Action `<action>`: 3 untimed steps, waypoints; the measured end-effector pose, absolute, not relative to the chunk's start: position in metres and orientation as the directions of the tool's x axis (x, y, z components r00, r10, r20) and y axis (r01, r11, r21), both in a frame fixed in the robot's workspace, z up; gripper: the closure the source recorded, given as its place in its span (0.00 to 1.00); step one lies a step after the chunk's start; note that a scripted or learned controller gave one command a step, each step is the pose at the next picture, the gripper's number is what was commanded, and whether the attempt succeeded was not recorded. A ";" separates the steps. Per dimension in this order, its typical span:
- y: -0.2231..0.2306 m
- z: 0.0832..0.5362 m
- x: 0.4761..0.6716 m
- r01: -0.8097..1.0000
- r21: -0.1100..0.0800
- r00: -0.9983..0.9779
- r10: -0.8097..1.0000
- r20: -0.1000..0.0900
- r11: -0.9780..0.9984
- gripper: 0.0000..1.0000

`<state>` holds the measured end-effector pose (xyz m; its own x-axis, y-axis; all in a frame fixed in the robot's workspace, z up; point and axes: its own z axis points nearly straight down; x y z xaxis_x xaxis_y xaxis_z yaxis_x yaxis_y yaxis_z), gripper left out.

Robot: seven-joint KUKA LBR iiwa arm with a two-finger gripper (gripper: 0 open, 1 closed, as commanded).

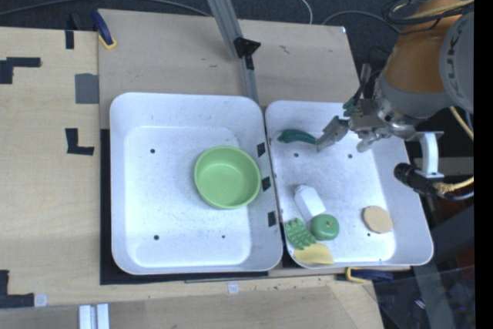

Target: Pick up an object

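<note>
The right bin (400, 189) holds several small objects. A dark green curved piece (296, 137) lies near its far left corner. A white bottle (310, 203) with a green cap (325, 226) lies near the front, beside a green ridged toy (296, 232) and a yellow piece (316, 253). A tan disc (377, 219) sits at the front right. My gripper (347, 138) hovers over the far part of the right bin, just right of the dark green piece. It is open, with nothing between its fingers.
A green bowl (226, 177) sits in the left bin (139, 166). A grey pole (223, 4) slants in from the top and ends at the bins' far edge. Cables run over the dark floor behind the bench.
</note>
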<state>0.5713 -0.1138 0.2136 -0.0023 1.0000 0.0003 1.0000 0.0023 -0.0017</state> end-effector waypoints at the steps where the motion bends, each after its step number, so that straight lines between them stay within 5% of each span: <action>1: -0.114 0.214 0.571 1.000 -0.001 -0.002 1.000 0.000 0.002 0.00; 3: -0.116 0.106 0.562 1.000 -0.009 -0.001 1.000 0.001 0.001 0.00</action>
